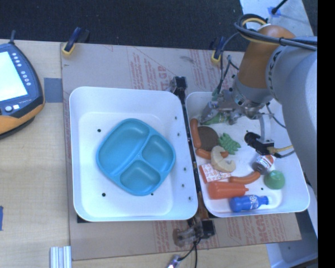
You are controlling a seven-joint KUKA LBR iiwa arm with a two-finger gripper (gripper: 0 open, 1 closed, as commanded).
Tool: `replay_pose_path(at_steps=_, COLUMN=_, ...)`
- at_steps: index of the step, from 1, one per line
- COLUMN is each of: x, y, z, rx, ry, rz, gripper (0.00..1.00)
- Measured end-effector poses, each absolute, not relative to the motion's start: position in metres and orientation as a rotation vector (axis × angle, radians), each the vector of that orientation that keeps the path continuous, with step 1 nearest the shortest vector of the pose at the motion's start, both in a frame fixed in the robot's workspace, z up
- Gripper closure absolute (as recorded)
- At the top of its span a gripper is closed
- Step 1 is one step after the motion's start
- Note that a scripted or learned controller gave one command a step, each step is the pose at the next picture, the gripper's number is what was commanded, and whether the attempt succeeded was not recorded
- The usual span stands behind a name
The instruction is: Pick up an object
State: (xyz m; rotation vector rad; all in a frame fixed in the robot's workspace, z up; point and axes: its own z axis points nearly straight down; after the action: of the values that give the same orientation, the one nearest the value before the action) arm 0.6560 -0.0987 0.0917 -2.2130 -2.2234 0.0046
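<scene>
Green toy leaf [230,143] lay just below the gripper [230,111] in the right bin [293,202]; whether the gripper was closed could not be told.

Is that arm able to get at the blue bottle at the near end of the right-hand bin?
Probably yes. The blue bottle lies on top at the bin's near edge with nothing over it, while the gripper hangs over the far end, so it would have to travel across the toys.
</scene>
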Motion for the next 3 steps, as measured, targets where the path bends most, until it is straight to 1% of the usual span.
replay_pose_path(at_steps=1, x=0.6558, y=-0.0940, z=0.0916, rx=-2.213, ry=-2.223, rz=0.006, gripper=0.00)
replay_pose_path(at_steps=2, x=0.6561, y=-0.1037, z=0.0918, rx=-2.217, ry=-2.223, rz=0.004, gripper=0.00)
replay_pose_path(at_steps=3, x=0.6559, y=-0.0986, z=0.0918, rx=-2.214, ry=-2.222, rz=0.005, gripper=0.00)
